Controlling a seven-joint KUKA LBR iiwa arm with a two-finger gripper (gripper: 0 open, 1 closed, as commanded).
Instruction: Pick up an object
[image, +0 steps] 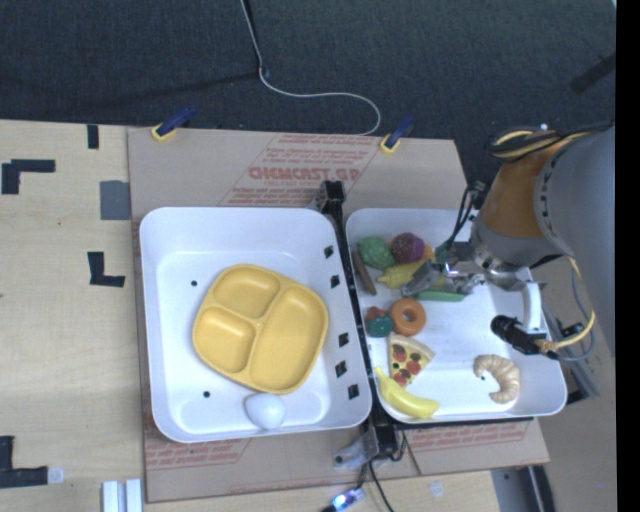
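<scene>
Starting at the left, we see the left bin (160, 250) carrying a yellow divided plate (260, 327) set at a slant, with a small white egg (265, 410) just beside its near edge. Crossing the divider, we come to the right bin (540, 400), where the toy food is gathered: a green vegetable (375, 250) and a dark purple fruit (407, 245) at the far side, a small teal piece (379, 323) touching a doughnut (408, 317), then a pizza slice (409, 358) and a banana (405, 399) toward the near edge, and a croissant (499, 376) well apart to the right. The gripper (445, 275) sits low in this bin, near the far cluster, and we cannot tell from this angle whether it is grasping anything or is released, since dark hardware and a green stick-like piece (440, 295) crowd the spot. We judge that the nearest candidates lie to the gripper's left and slightly toward the near edge: a yellow piece (397, 275) just beside it and the doughnut a little nearer the front. The green piece runs roughly left to right beneath the tool, so a grasp across its short width looks the most sensible. We judge the pick as not yet shown complete.
</scene>
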